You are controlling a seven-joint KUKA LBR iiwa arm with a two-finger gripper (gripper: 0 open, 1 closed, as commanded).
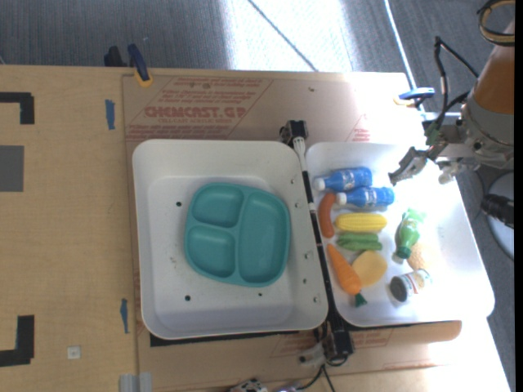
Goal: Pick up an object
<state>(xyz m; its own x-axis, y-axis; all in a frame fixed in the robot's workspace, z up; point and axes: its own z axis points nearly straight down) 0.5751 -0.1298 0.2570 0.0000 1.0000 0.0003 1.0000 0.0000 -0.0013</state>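
We look down on a counter carrying two shallow white bins side by side. The left bin [155, 219] holds a teal divided plate [238, 233] near its middle. The right bin [470, 243] holds small toy foods crowded toward its left wall: two blue bottles [357, 188] at the far end, then a sausage [327, 216], a yellow corn cob [362, 221], a green pod [359, 242], a carrot [345, 272], a yellow round piece [369, 266], a green bottle [406, 233] and a small jar [409, 284]. The claw [411, 165] hangs over the right bin's far edge, near the bottles but touching nothing; we cannot tell how it is set. We judge these toys light, stiff, smooth plastic, likely to roll or slip; the green bottle stands apart and seems easiest, gripped across its middle.
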